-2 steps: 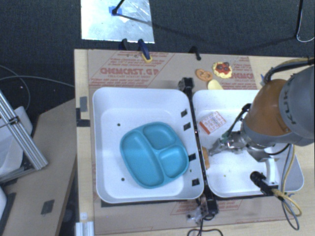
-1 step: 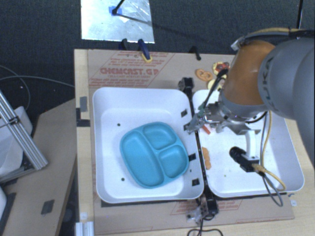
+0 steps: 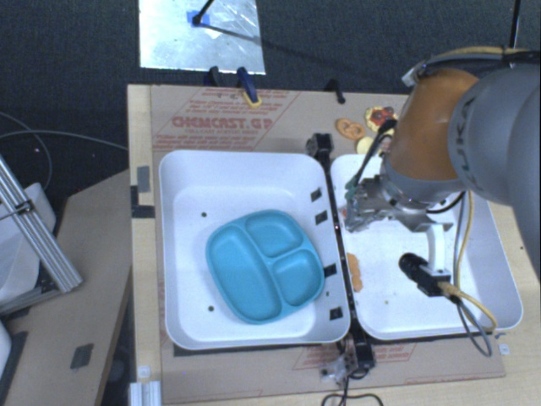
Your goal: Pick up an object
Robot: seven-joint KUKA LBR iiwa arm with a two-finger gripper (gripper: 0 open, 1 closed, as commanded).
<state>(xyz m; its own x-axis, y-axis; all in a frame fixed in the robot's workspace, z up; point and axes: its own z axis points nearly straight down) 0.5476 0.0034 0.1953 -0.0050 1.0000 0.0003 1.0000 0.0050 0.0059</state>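
Nearest, at the front edge of the counter (image 3: 220, 121), a black clamp (image 3: 361, 358) at the seam between the two bins. Just behind it, the left bin (image 3: 190, 193) and the right bin (image 3: 494, 269), touching along their shared side, with small black clips (image 3: 322, 218) spaced down that seam.

In the left bin, toward its front right part, a blue divided plate (image 3: 266, 265): flat, right way up, three compartments, turned at a slant to the walls.

In the right bin, hard by the seam, a small orange piece (image 3: 354, 271) lying on the bin's bottom, parted from the plate by the two walls.

A little farther back, the claw (image 3: 351, 216), low over the left side of the right bin, close to the seam and apart from the orange piece. Impossible to tell whether spread or pressed together.

Behind the claw, the grey arm (image 3: 507, 125) with its orange band (image 3: 431, 125), reaching in from the right over the far half of the right bin.

Beyond that bin's far rim, on the counter, a few small things (image 3: 349, 128) in orange, red and yellow, partly hidden by the arm.

Farther still, a blue clamp (image 3: 248, 85) at the counter's back edge. Past it, a shiny metal sheet (image 3: 200, 22) on the dark floor (image 3: 68, 57).
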